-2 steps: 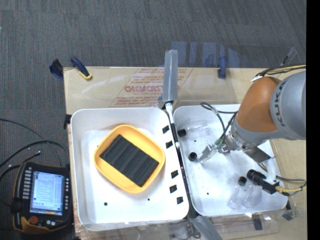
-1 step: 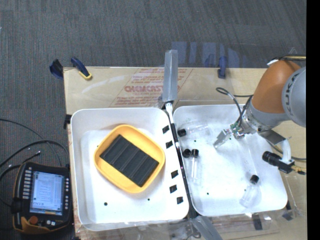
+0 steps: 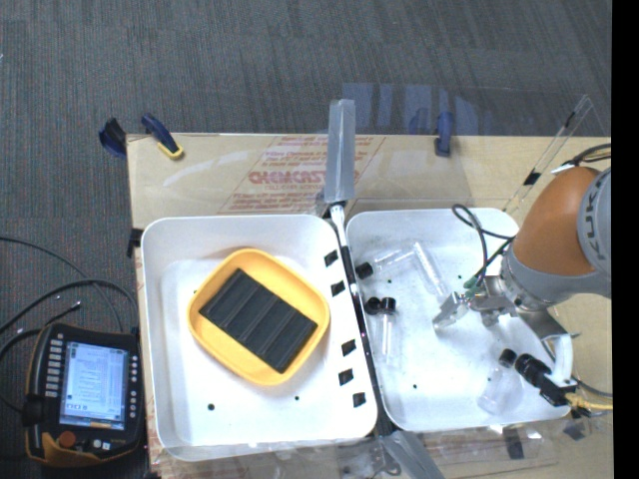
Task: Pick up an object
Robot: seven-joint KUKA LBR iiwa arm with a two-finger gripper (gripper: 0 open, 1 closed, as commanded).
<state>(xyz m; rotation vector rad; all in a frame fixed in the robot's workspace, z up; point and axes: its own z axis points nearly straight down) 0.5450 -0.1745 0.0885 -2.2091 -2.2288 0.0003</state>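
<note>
Approach step: gripper (image 3: 449,312) low in the right bin (image 3: 399,407), nothing lifted yet.

Can't tell the pincer's state, and nothing is visibly in it. Candidate objects: small black pieces (image 3: 379,305) at 9 o'clock from the gripper, clear tubes (image 3: 424,264) at 11 o'clock; yellow tray (image 3: 262,315) sits in the left bin (image 3: 165,267). My read: next move needs centring over one piece, then descending.
</note>
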